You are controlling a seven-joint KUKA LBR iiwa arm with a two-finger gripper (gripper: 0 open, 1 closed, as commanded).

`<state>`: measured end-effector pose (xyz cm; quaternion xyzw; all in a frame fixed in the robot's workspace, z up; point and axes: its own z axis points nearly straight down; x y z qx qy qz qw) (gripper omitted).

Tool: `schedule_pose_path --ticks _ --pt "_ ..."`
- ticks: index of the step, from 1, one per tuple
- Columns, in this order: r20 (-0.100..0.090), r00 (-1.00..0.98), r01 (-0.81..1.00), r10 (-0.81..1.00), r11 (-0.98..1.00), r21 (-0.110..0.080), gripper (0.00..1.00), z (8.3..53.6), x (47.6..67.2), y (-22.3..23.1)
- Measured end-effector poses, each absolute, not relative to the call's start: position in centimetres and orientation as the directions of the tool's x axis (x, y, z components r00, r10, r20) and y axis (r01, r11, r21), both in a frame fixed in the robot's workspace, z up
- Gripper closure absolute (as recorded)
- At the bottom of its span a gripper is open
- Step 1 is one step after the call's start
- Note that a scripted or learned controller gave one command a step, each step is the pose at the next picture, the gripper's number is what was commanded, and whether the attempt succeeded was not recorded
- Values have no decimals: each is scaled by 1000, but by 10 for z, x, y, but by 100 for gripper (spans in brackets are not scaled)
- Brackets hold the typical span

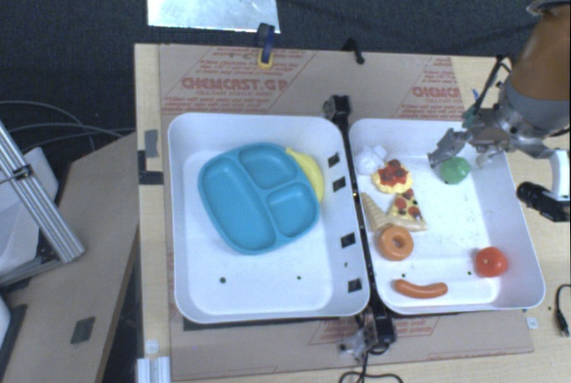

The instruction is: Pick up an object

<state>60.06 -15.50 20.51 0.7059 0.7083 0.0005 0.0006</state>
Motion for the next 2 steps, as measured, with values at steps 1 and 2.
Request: schedule_pose_path --ticks 1,2 --pt "4 -11 1000 1000 11 -2 0 133 630 -78" --pt "-3 1 1000 1000 -1 1 0 85 584 -85"
